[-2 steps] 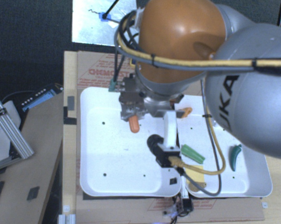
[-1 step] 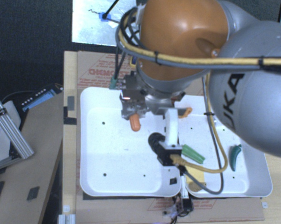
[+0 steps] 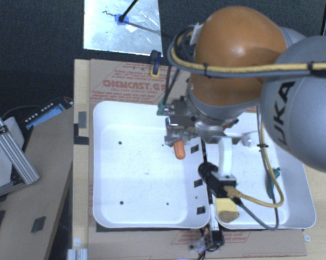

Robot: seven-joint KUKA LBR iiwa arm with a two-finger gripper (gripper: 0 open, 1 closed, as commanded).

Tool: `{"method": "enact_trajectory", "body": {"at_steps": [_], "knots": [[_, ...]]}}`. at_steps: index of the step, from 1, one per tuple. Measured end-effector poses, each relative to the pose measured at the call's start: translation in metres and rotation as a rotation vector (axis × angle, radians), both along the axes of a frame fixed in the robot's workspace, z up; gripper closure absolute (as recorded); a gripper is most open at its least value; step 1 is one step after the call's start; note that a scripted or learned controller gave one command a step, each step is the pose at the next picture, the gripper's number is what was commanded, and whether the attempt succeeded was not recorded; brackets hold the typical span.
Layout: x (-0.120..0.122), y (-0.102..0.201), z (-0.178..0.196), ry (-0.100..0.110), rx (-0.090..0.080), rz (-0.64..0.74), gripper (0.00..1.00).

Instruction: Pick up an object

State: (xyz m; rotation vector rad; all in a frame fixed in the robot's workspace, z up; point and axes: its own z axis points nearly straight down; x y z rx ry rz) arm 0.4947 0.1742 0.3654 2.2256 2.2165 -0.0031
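**Orange piece at pincer tip, grasp unconfirmed**

Arm (image 3: 272,99) is nearest the lens: grey shell and orange band fill the upper right, yellow cable (image 3: 257,198) looping down off the wrist.

Camera view:
- Pincer (image 3: 176,138) hangs low over the right edge of the left bin (image 3: 123,168), close to the wall shared with the right bin (image 3: 294,202).
- Small orange object (image 3: 179,149) sits right at the pincer's lower end, tilted, apparently touching it. Can't tell if it's held or just lying on the bin floor under the tip.
- Pincer state: can't tell from this angle, the wrist hides it.
- Tan object (image 3: 228,213) lies in the near-left corner of the right bin, well apart from the pincer.
- Rest of the left bin floor shows just a few dark specks.

Progress, as a judgement: approach looks done, pincer is down at the orange piece. Left to do: confirm the grip and lift clear of the bin. Nothing visibly raised yet.
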Motion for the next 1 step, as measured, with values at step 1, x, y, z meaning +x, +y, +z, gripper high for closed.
{"method": "enact_trajectory", "body": {"at_steps": [1], "knots": [[-0.0092,-0.005,-0.1029,0.007,-0.001,0.005,1.0]]}}
